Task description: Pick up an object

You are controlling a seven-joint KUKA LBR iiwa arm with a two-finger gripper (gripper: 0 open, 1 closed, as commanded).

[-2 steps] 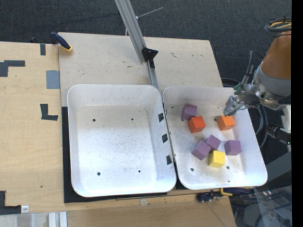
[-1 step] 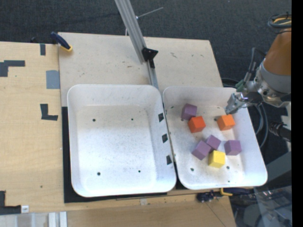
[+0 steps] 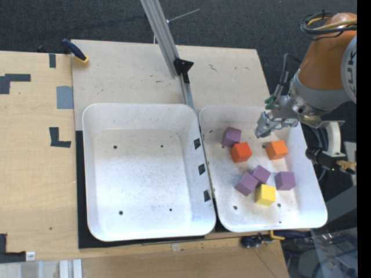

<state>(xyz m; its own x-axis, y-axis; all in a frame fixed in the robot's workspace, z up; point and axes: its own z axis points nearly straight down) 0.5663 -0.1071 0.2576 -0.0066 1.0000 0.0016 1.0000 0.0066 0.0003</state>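
Observation:
The right bin holds several small cubes: a purple one, an orange one, another orange one, three more purple ones, and a yellow one. My gripper hangs over the upper part of this bin, just above and left of the right-hand orange cube and to the right of the top purple cube. Nothing shows between its fingers.
The left bin lies beside the right one. A slanted metal rail crosses the bench behind the bins. A blue and yellow clamp sits at the bench's far left corner.

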